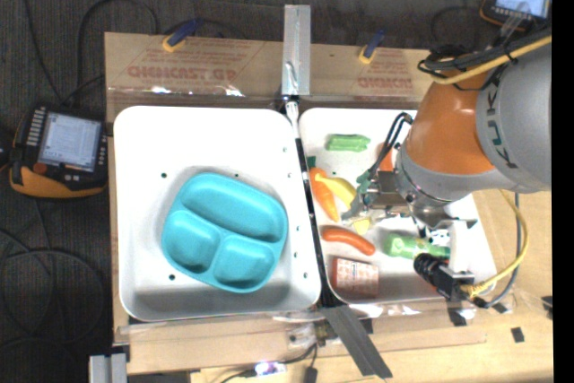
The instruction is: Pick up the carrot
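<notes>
The carrot, a short orange-red piece, lies in the right bin near its left wall, below the middle. My gripper hangs just above and to the right of it, under the grey and orange wrist. Nothing visibly hangs from the gripper, and the wrist hides the middle of the bin.
In the right bin there are also a green piece at the back, an orange and yellow piece by the left wall, a green bottle and a brown can at the front. The left bin holds a teal divided tray.
</notes>
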You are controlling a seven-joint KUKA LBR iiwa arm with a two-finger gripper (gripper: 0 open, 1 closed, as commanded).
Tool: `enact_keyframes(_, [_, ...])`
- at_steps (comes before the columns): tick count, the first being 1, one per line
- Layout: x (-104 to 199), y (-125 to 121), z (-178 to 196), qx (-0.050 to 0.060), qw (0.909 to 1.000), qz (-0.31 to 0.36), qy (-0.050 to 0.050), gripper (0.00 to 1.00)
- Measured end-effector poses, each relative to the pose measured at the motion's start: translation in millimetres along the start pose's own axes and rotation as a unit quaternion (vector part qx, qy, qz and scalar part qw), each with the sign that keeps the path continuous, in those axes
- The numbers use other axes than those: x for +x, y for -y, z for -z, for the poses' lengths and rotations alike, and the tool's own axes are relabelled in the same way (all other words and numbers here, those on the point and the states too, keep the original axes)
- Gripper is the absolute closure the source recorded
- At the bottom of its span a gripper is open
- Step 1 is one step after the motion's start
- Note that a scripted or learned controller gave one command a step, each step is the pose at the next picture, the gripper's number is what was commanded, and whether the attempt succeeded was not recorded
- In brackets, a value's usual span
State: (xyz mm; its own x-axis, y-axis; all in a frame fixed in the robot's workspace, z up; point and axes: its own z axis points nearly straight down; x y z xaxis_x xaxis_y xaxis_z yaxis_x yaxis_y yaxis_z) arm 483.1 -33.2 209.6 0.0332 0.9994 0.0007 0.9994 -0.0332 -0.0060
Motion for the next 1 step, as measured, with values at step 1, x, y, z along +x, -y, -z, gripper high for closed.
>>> enact_keyframes(1, [4.2, 0.0, -4.2, 0.0, 0.9962, 0.087, 0.001, 1.0])
